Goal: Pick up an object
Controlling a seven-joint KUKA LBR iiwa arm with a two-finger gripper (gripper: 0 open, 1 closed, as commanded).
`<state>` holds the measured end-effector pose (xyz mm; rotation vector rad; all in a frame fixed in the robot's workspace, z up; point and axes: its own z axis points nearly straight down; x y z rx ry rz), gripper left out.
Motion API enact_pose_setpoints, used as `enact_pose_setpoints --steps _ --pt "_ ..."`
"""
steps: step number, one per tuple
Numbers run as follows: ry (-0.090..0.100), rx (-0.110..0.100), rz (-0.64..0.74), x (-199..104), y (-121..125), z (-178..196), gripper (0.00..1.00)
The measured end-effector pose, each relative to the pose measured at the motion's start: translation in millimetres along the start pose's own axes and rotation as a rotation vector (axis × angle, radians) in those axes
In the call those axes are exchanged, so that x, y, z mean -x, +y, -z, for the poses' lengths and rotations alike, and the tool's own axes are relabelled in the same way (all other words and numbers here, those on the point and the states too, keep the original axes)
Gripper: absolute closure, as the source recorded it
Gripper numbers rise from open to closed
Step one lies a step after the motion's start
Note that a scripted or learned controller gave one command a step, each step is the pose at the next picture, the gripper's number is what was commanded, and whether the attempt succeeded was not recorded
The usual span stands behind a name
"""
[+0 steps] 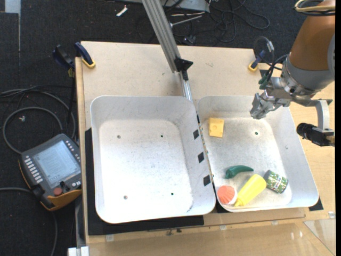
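While my gripper (259,111) is hovering above the right bin (298,143), grip unreadable, I'm approaching; next I'm descending toward the yellow block (216,127) lying left of me.

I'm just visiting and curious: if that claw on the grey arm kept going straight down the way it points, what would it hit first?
Most likely the bare floor of the right-hand shallow white bin, near its far edge. The two-finger gripper hangs apart from the yellow cheese-like block, though depth is hard to judge.
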<state>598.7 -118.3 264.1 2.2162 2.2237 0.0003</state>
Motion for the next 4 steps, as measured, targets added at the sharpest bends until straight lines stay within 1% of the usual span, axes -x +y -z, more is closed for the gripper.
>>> enact_pose_setpoints --steps 1,2,3,4 --pt "0.003 -0.004 0.004 -54.6 -8.5 -3.4 1.00" --pt "0.003 -0.004 0.004 -102.2 -13.4 -12.6 1.00" --pt "0.003 0.000 0.004 -157.7 0.6 -12.8 1.00" --pt "0.003 -0.005 0.004 -204.1 -1.3 -34.7 1.00"
